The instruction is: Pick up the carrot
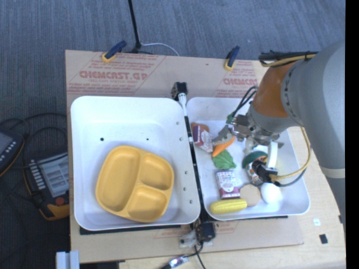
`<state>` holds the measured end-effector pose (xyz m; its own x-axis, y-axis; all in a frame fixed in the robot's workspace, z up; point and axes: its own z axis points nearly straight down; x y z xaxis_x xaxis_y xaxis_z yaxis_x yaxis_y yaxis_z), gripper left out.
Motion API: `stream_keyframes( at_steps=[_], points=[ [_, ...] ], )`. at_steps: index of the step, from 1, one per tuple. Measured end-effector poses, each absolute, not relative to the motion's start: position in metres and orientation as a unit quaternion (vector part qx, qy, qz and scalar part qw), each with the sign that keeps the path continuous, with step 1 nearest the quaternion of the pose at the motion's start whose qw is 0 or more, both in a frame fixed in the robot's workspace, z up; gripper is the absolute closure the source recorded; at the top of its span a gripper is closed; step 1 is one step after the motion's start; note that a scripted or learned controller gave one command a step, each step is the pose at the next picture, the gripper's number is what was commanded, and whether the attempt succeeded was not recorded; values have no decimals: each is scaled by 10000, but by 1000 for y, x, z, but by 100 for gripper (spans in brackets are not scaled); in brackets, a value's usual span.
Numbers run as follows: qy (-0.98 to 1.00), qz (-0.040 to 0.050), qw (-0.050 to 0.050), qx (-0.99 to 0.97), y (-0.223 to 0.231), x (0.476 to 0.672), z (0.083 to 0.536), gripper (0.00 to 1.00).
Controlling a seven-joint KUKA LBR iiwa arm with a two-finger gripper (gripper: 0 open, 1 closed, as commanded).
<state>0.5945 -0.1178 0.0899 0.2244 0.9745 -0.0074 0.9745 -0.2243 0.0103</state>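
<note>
The carrot (223,145) is a small orange piece lying at a slant in the right bin (296,206), just above a green leafy piece (224,160). My gripper (234,133) hangs low over the bin's upper middle, right beside the carrot's upper right end. The grey wrist and orange band reach in above it from the right. The carrot's right tip sits against the gripper's lower edge, and whether they touch is unclear from this angle.
The right bin also holds a red packet (228,184), a yellow corn cob (227,207), a white egg (271,195), a tan round piece (251,195) and a brown-red item (200,133). A yellow divided plate (134,182) lies in the left bin (84,116).
</note>
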Motion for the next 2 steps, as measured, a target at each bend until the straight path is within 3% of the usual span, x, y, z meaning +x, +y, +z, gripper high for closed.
stream_keyframes(
  at_steps=[1,2],
  points=[
    [6231,6,69,7821,-118,595,100,100],
    [4979,-4,12,8672,-79,640,186,100]
  ],
)
